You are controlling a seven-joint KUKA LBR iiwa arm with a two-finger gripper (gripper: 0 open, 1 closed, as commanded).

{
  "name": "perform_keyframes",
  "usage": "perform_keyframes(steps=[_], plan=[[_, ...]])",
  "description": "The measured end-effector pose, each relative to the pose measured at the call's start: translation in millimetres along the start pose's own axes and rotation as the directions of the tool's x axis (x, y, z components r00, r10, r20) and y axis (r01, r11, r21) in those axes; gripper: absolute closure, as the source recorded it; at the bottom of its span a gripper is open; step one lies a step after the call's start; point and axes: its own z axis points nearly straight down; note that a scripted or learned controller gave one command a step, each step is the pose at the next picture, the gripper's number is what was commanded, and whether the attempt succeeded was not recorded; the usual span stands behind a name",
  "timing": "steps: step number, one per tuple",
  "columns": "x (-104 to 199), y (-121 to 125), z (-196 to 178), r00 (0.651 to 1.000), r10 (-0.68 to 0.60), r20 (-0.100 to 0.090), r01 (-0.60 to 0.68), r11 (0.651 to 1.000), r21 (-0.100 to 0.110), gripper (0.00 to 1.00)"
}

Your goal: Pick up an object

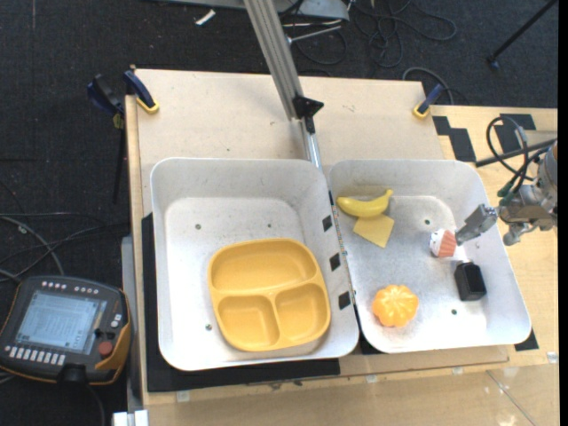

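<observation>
The right bin (497, 322) holds a yellow banana (365, 204), a flat yellow wedge (374, 231), a round orange fruit (395, 305), a small red and white object (443, 243) and a black block (469, 280). My gripper (489, 234) hangs over that bin's right side, near its rim. It is open, with one grey finger (475, 224) slanting down towards the red and white object and stopping just short of it. Nothing sits between the fingers. The black block lies just below the gripper.
The left bin (177, 202) carries a yellow divided plate (269, 292). A slanted metal pole (280, 56) crosses the bench's back to the wall between the bins. Clamps (139, 91) grip the bench's corners. A teach pendant (62, 327) lies at the lower left.
</observation>
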Motion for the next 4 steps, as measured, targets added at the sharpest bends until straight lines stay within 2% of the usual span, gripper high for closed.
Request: perform_keyframes(steps=[1, 2, 3, 4], plan=[[0.0, 0.0, -0.1, 1.000, 0.001, 0.000, -0.001, 1.000, 0.000, 0.00], [4.3, 2.3, 43.9, 1.000, 0.002, -0.001, -0.002, 1.000, 0.004, 0.00], [2.9, 0.7, 108.0, 1.000, 0.003, -0.002, -0.003, 1.000, 0.007, 0.00], [-0.2, 7.3, 134.3, 1.000, 0.001, 0.011, -0.001, 1.000, -0.022, 0.00]])
